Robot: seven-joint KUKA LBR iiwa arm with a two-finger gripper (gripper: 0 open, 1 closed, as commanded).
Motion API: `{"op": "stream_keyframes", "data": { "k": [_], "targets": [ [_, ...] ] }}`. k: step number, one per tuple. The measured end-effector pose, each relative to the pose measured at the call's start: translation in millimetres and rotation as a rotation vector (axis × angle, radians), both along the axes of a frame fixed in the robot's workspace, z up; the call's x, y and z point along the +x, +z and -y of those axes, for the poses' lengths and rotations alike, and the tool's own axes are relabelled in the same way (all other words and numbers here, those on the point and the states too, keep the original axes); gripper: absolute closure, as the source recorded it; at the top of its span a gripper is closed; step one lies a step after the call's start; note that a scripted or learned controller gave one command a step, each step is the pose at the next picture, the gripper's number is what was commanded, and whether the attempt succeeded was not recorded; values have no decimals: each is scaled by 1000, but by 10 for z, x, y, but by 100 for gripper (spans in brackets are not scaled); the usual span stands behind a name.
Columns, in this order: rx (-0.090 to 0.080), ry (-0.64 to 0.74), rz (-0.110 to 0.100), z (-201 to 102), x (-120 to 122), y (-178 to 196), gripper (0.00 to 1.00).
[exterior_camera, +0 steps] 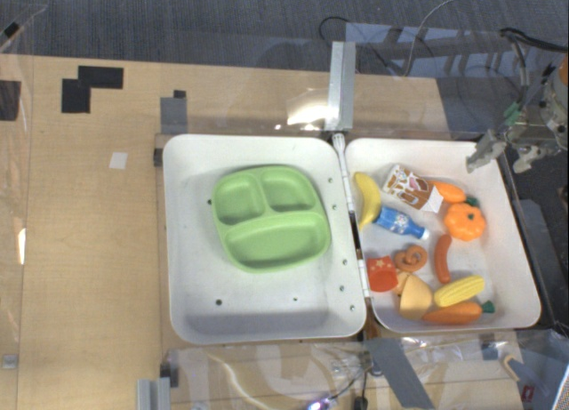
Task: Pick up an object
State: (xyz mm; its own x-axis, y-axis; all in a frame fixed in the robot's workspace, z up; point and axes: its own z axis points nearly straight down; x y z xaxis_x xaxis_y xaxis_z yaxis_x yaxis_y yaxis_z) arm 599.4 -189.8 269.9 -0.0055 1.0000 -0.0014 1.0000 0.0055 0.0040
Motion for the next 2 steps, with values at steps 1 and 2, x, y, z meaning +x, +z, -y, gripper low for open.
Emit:
{"op": "stream_keyframes", "data": {
  "k": [1, 2],
  "targets": [
    [1, 12, -1, 154, 171, -1263, 0],
    [-2, 107, 5, 148, 302, -1816, 0]
  ]
}}
